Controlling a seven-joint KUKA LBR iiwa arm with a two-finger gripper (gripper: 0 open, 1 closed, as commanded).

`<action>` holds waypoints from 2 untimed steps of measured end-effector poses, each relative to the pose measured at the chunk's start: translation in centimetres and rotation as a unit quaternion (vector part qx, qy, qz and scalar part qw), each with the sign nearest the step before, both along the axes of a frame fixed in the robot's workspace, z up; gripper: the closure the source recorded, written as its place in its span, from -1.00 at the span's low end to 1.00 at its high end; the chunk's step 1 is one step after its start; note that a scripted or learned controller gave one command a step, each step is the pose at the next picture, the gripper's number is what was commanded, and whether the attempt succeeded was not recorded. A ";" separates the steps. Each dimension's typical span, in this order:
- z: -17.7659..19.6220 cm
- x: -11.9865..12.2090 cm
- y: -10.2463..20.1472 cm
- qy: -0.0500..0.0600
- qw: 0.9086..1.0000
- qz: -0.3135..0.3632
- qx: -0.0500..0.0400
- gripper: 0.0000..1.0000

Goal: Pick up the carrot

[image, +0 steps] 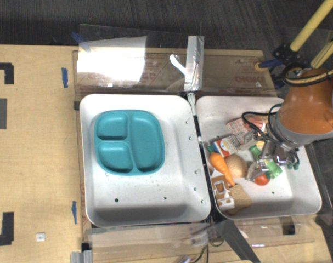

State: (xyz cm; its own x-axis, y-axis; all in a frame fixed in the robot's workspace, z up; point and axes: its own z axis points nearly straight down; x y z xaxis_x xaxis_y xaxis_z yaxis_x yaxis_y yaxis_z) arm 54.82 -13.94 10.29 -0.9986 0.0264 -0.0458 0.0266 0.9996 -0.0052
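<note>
The carrot (221, 166), orange and tapered, lies in the right bin (303, 199) near its left wall, pointing toward the lower right. It touches a tan round item (237, 166) on its right. My gripper (263, 160) hangs over the middle of the right bin, to the right of the carrot and apart from it, above a red and green item (265, 175). The orange-banded wrist (307, 107) covers the bin's upper right.
A teal divided plate (130, 141) sits in the left bin (144, 201). Around the carrot lie small packages (223, 192), a brown piece (241, 198) and a carton (225, 145). Yellow poles (315, 16) stand at the upper right.
</note>
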 end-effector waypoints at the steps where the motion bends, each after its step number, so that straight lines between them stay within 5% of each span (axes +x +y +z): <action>1: 2.6 -1.9 4.9 0.019 0.995 0.098 0.001 -1.00; 2: -1.0 -1.1 4.5 0.017 0.960 0.280 -0.004 -1.00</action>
